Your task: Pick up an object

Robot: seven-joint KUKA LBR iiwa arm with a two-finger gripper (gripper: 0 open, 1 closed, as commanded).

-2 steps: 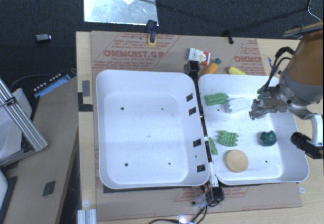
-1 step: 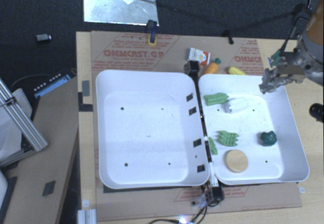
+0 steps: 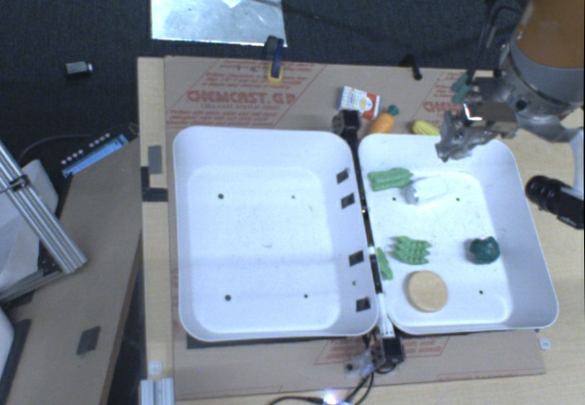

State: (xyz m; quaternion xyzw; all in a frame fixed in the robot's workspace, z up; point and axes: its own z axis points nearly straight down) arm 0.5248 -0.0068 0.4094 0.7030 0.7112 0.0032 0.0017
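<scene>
Inside the right bin lay five things: two green toys, one dark green lump, one tan disc and one small clear piece. Beside it sat the left bin. Over the right bin's far edge hung the jaws; I could not tell if they were open.

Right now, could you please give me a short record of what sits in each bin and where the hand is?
left bin: white, no items seen
right bin: white, holds five items
far item: long green piece
beside it: small clear piece
middle: ridged green piece
near edge: tan round disc
right side: dark green lump
hand: above right bin's far rim, holding nothing visible
behind bins: orange and yellow bits on the board
</scene>
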